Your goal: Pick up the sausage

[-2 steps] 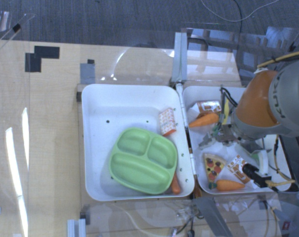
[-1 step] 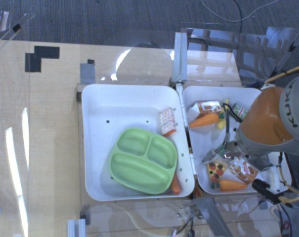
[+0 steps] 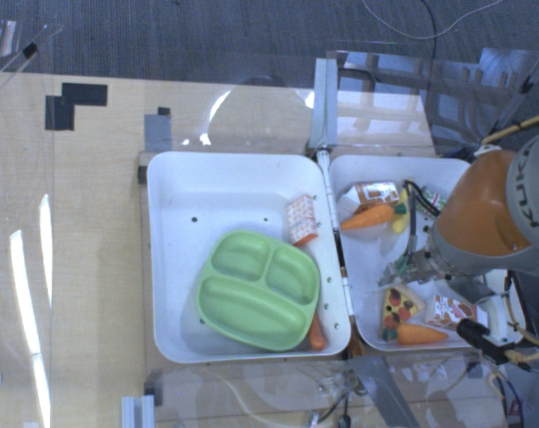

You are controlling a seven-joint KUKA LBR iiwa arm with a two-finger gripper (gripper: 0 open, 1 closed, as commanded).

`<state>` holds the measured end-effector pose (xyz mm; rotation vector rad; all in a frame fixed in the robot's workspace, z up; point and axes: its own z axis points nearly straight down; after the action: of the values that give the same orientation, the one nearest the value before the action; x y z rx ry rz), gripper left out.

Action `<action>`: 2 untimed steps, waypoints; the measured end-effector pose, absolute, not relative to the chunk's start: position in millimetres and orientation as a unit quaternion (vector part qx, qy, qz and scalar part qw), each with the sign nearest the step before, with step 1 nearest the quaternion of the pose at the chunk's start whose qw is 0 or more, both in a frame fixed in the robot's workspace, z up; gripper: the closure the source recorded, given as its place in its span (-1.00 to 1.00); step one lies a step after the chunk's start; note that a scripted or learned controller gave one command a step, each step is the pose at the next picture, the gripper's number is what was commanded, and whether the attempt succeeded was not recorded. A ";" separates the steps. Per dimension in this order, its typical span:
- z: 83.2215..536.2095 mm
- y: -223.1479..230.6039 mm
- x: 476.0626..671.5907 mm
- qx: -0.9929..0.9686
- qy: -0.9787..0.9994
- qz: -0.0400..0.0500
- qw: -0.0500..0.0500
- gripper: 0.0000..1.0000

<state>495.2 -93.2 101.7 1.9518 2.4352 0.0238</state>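
Sausage (image 3: 315,333): target item, entered last by size; the larger items come first.

1. Counter (image 3: 73,239): pale wood, carrying both bins.
2. Arm (image 3: 483,208): grey with an orange band, directly behind the tool on the view's right.
3. Left bin (image 3: 162,239): white and shallow, across the shared wall from the tool. It holds the target.
4. Right bin (image 3: 365,270): white, the one the tool hangs over.
5. Green plate (image 3: 251,292): three compartments, in the left bin, well to the view's left of the tool and beyond the sausage.
6. Tool (image 3: 413,267): low over the middle of the right bin. Its opening cannot be told from this angle, and nothing can be seen held in it.
7. Carrot (image 3: 420,334): orange, just nearside of the tool.
8. Pizza slice (image 3: 399,305): toy, between the tool and the carrot.
9. Sausage: short and reddish-orange, lying in the near right corner of the left bin.
   - Position: to the view's left of the tool and slightly nearside, over the dividing wall.
   - Setting: wedged between the plate's rim and the bin wall, seemingly touching both.
   - Long axis: roughly along that wall.
   - Visibility: the far end may be tucked under the plate.
   - Judgement: little room for a grip across its width.
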 end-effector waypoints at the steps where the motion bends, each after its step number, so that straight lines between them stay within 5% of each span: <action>1: 186.2 -39.1 489.6 0.294 0.956 0.002 0.006 1.00; 2: 185.2 79.5 488.0 0.502 0.865 0.002 0.002 1.00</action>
<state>488.0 79.5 185.2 1.5748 2.7132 0.0066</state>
